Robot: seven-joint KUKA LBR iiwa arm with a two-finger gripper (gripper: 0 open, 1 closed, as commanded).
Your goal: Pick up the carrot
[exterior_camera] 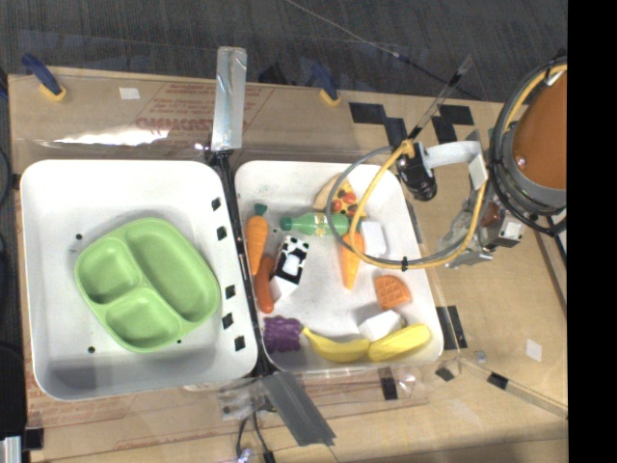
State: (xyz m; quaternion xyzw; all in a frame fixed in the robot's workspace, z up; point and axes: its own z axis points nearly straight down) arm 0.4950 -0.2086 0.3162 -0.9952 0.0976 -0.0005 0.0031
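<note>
Left bin (48,210): white plastic, matt finish noted. Divided plate (145,283): green plastic, smooth, slight gloss recorded. Carrot (255,241) and banana (371,345): smooth moulded plastic, faint sheen observed. Bench (145,114): brown board, matt.

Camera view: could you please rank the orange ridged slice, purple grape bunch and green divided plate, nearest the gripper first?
1. Orange ridged slice: right bin, right side.
2. Purple grape bunch: right bin, left side.
3. Green divided plate: left bin.

Single fixed overhead camera, slanted down, both bins (231,177) framed.
</note>
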